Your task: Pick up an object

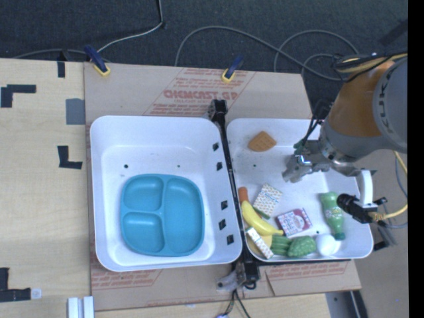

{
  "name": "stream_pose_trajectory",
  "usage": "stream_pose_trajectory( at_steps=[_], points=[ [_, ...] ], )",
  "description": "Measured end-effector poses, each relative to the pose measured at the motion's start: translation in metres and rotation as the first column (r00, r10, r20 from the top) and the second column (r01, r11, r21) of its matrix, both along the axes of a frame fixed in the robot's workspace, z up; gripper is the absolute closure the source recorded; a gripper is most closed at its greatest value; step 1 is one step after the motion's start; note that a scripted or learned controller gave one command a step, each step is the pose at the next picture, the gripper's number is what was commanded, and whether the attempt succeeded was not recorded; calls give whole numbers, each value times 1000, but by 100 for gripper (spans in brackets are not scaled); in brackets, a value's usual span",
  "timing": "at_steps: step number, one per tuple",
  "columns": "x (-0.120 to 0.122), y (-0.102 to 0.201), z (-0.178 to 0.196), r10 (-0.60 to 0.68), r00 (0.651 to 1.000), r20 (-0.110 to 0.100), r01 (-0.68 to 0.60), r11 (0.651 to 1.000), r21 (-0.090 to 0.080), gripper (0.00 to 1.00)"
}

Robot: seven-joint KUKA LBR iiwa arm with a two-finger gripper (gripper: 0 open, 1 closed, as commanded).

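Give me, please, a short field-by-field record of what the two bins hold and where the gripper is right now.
left bin: a blue divided plate
right bin: toy food and small items
far side of right bin: an orange-brown piece, lying alone
near side of right bin: banana, patterned card, red packet, green bottle, green vegetables, white ball
gripper: above the middle of the right bin, over bare floor
held object: none visible
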State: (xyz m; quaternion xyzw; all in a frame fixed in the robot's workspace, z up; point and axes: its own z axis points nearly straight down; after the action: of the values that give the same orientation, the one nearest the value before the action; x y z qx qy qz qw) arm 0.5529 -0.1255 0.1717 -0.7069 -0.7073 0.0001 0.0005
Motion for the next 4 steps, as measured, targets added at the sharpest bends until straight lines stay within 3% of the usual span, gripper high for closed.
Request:
stream_pose_trajectory(
  at_steps=[1, 2, 3, 4],
  points=[
    [0, 0, 0, 0, 1000, 0, 0, 1000, 0, 0],
    [20, 9, -85, 1, 1000, 4, -1, 1000, -1, 0],
    [55, 26, -86, 1, 1000, 5, -1, 1000, -2, 0],
    [113, 19, -86, 2, 1000, 3, -2, 1000, -2, 0]
  ],
)
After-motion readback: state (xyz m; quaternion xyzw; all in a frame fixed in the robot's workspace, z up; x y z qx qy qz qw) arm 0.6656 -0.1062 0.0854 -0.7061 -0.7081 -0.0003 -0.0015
